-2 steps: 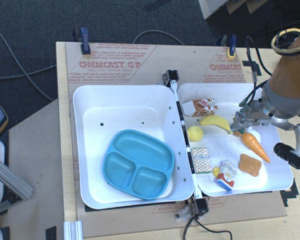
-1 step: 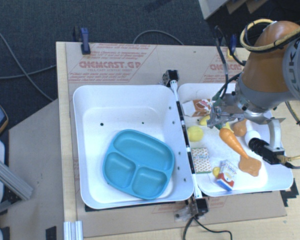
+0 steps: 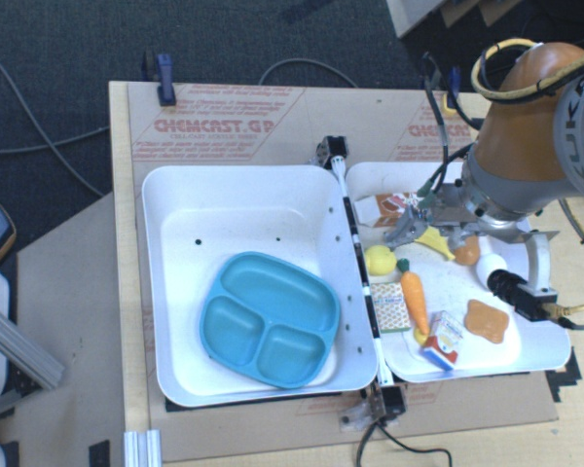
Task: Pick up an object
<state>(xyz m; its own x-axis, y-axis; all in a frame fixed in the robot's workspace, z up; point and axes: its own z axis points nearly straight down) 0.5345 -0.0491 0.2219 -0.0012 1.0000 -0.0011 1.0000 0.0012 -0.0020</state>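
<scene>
Objects for picking crowd the right bin [image 3: 555,353], at three o'clock on the desk [image 3: 224,125], so the arm [image 3: 526,134] hangs over them. Left bin [image 3: 175,212] holds a blue divided tray [image 3: 270,319]. At the right bin's centre lie a carrot [image 3: 415,303] and lemon [image 3: 380,260]. The jaws [image 3: 414,224] sit near twelve o'clock; whether they are wide or narrow I cannot tell.

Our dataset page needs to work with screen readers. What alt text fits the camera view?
A grey arm reaches from the right over the right bin, which holds a lemon, carrot and other small items. The left bin holds a blue divided tray.
</scene>
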